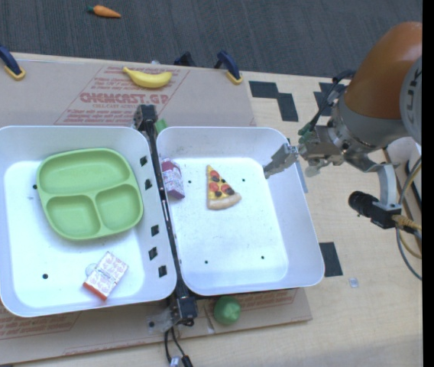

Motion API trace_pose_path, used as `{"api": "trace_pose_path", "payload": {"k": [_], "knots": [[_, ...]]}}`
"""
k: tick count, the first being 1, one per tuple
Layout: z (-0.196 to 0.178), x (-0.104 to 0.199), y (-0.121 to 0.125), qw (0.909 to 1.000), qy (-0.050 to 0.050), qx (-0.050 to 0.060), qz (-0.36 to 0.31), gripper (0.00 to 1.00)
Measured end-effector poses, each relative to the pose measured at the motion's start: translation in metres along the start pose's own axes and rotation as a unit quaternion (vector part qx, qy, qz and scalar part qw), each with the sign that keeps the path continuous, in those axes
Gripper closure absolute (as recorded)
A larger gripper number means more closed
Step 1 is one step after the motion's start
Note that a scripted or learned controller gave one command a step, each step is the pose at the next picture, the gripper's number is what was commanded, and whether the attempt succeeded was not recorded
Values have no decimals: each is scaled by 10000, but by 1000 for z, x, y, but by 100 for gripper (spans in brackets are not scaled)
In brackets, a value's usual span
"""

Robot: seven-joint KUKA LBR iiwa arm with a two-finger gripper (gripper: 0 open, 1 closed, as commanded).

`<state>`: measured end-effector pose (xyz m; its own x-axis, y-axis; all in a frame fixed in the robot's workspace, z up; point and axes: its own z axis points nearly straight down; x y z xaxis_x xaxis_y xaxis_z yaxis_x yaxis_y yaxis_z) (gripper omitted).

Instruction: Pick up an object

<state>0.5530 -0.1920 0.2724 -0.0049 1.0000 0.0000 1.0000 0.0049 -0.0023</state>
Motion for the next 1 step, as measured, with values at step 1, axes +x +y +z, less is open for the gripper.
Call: {"api": "trace_pose_path", "payload": {"k": [1], "knots": [[113, -19, -14, 10000, 2, 13, -5, 0]]}}
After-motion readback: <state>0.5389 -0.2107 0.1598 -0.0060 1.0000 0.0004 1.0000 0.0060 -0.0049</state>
